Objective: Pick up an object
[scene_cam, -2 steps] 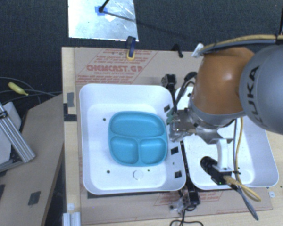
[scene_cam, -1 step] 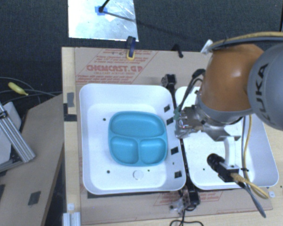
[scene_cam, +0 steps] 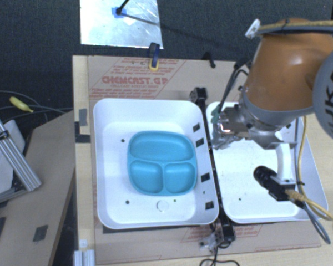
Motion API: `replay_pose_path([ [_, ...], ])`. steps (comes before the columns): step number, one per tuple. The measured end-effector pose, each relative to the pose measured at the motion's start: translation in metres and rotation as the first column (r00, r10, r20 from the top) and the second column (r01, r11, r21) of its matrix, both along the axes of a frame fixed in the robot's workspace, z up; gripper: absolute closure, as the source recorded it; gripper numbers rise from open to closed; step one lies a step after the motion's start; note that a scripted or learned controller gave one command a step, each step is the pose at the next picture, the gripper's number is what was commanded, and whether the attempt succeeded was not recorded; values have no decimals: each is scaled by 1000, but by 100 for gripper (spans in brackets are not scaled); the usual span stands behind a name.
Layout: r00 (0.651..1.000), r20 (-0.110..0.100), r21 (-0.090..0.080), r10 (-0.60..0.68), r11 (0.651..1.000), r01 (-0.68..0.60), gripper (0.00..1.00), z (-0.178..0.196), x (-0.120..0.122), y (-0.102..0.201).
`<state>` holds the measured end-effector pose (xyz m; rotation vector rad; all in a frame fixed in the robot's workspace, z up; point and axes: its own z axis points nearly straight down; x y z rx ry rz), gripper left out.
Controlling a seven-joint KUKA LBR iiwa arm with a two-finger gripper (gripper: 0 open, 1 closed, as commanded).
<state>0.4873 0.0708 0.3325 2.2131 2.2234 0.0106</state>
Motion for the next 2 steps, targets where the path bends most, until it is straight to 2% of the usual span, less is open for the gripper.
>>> replay_pose_path([
  [1,1000,-4,-3,-9,1000,9,100,8,6,-56],
  [2,1000,-8,-2,-5,1000,5,100,-24,-1,-64],
])
